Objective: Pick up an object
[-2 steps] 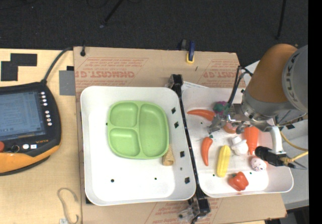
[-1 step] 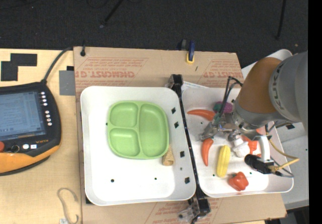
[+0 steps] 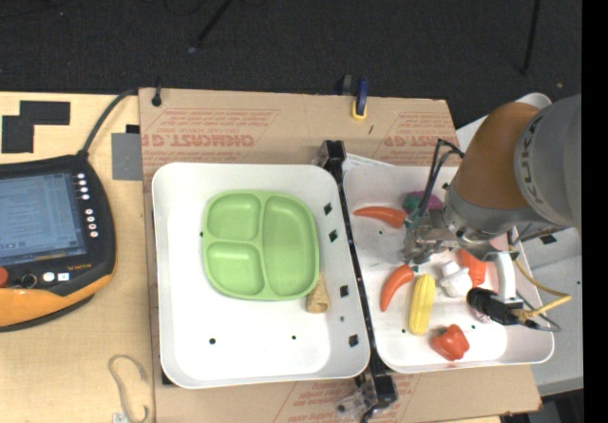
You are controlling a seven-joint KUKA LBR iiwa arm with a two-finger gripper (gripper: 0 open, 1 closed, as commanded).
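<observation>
From above, the left bin (image 3: pixel 180 336) holds a green divided plate (image 3: pixel 260 245) and a tan scrap (image 3: pixel 318 296); the right bin (image 3: pixel 532 347) holds red peppers (image 3: pixel 395 286), yellow corn (image 3: pixel 421 303) and a tomato (image 3: pixel 451 341); the gripper (image 3: pixel 425 248) hovers over them, finger state impossible to tell

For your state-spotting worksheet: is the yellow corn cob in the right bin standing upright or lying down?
Lying down. The corn cob rests lengthwise on the right bin's floor, beside an orange pepper.
</observation>
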